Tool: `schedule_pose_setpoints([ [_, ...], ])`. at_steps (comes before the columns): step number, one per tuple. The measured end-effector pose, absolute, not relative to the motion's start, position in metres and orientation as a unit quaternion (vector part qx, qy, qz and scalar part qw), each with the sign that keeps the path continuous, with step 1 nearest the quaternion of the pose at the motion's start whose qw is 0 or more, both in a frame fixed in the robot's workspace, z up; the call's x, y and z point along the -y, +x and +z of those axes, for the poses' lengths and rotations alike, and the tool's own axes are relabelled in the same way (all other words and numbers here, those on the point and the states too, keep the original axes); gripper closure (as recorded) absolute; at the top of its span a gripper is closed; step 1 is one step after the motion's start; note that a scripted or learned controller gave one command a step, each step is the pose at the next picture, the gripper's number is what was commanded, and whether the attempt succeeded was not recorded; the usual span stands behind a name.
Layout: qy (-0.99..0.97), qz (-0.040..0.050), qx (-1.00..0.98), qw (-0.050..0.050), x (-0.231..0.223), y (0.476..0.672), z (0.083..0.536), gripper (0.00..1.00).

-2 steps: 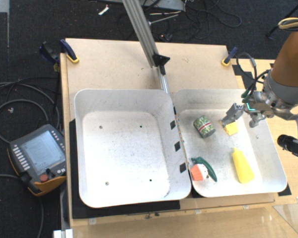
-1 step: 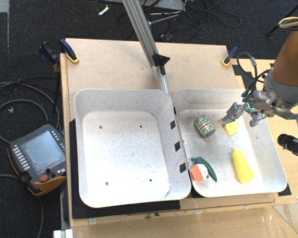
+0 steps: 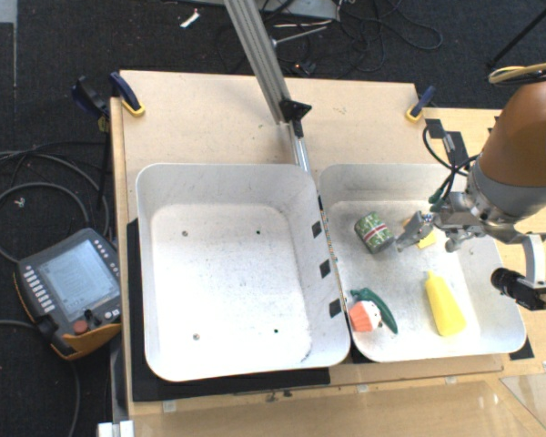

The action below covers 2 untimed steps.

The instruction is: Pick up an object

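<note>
One small yellow piece (image 3: 427, 240) half-hidden beneath tool (image 3: 417, 230).

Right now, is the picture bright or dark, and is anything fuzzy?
In the camera view the light is even and bright: the two white bins look almost washed out, with soft shadows. The yellow bottle and green roll look fairly sharp; the gripper is a bit smeared, and the floor around the bench is dark.
</note>
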<state>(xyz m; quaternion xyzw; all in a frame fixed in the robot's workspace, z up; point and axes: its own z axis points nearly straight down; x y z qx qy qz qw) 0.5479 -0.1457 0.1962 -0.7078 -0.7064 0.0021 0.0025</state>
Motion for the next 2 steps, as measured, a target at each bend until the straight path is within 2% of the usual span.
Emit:
schedule_pose_setpoints([
  [2, -0.707, 0.0000, 0.707, 0.000, 0.150, 0.556, 0.094, 0.00],
])
